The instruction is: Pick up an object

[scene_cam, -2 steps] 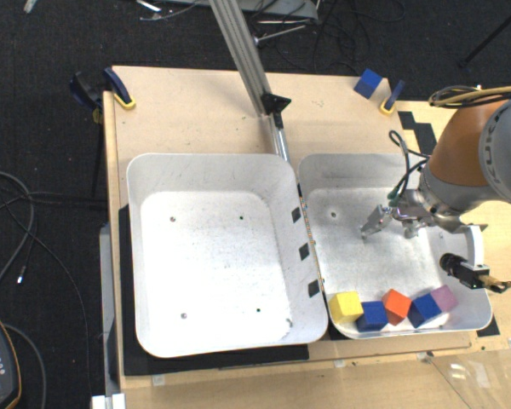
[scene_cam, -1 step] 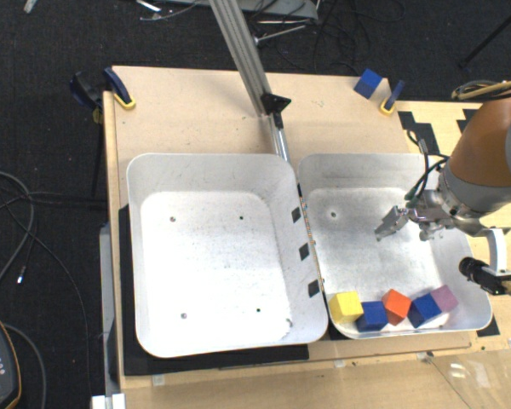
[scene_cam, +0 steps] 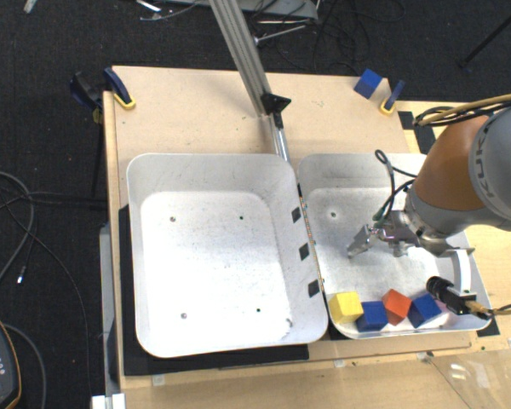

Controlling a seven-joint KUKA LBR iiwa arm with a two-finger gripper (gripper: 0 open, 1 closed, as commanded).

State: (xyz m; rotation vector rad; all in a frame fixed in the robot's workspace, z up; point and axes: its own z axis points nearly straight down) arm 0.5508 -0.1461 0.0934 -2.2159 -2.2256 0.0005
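Gripper point(scene_cam: 364, 244), fingers parted and empty, over bare floor of right bin point(scene_cam: 341, 186). Blocks crowd the bin's near edge: yellow point(scene_cam: 346, 306), blue point(scene_cam: 372, 315), red point(scene_cam: 397, 304), second blue point(scene_cam: 424, 310). Risk: tight packing against the wall leaves little finger room; a grasp may slip or nudge neighbours. Left bin point(scene_cam: 145, 177) alongside.

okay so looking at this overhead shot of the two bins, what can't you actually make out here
- Gripper, camera view: small and blurred, fingers' state unclear.
- Arm: cut off by the right edge.
- Right bin: its right side hidden under the arm.
- Blue block: partly covered by a black part at the bin's corner.
- Yellow block, second blue block, red block: crowded together, touching faces hidden.
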